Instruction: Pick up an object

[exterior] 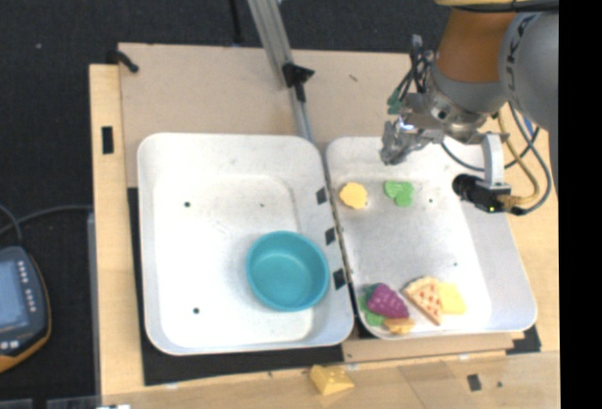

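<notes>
The arm reaches in from the right with its gripper (399, 146) hanging over the back edge of the right bin (489, 252), and from where I stand I cannot tell how it is set or whether it carries anything. Just in front of it lie a small yellow piece (354, 196) and a green piece (400, 193), near each other but apart. In that bin's front corner a purple toy, perhaps grapes (386, 301), a pizza slice (426, 298) and a yellow block (451, 300) crowd together, a teal bowl (286, 270) sits in the left bin (188, 200), and a yellow wedge (330, 380) lies on the bench (188, 87).
</notes>
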